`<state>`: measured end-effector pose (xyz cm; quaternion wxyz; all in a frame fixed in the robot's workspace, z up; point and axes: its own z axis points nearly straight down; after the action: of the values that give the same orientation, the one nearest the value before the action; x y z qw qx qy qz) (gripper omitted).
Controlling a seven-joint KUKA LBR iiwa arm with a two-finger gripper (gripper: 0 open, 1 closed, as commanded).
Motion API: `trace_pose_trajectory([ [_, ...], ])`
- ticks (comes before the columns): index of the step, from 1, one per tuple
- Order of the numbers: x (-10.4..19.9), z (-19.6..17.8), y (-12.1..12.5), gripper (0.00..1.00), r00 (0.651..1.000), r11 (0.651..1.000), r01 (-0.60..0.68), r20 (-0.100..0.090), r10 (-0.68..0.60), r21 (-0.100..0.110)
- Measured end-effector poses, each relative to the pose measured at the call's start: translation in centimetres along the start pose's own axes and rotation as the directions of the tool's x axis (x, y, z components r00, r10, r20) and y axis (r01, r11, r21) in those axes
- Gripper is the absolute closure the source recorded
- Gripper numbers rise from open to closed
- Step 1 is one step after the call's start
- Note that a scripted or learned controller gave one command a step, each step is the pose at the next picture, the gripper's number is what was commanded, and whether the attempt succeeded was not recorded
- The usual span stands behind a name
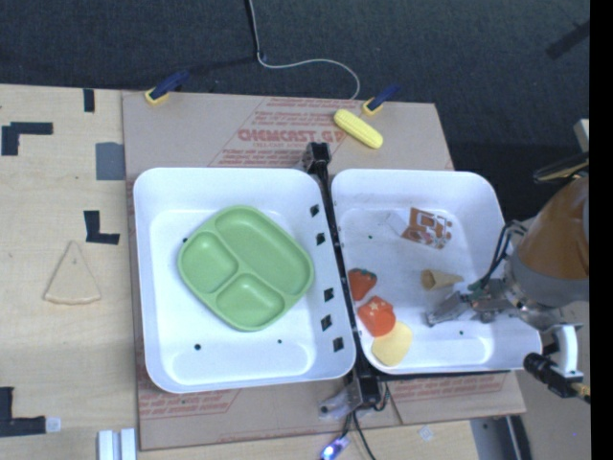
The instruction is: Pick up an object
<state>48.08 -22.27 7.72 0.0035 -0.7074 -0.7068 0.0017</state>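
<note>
Judging by looks, the small tan piece (pixel 440 279) is light and rigid, best pinched across; the gripper (pixel 442 311) nearby is seen too blurred for its state to be told.

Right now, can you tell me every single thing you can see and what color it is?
white bins: two, side by side on the bench
green plate: one, divided, in the left bin
red toys: two, red-orange, right bin near the divider
yellow piece: one, right bin, front
tan piece: one, small, right bin
brown patterned piece: one, right bin, back
yellow toy: one, on the cardboard behind the bins
pincer: one, grey, low in the right bin
</note>
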Motion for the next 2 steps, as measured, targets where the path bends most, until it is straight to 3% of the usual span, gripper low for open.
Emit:
trace_pose_trajectory([
  [1,-0.1,-16.1,0.5,0.0,1.0,1.0,0.003,0.006,-0.003,-0.014],
  [2,1.0,-35.3,0.1,0.0,1.0,1.0,0.005,0.008,-0.004,-0.02],
])
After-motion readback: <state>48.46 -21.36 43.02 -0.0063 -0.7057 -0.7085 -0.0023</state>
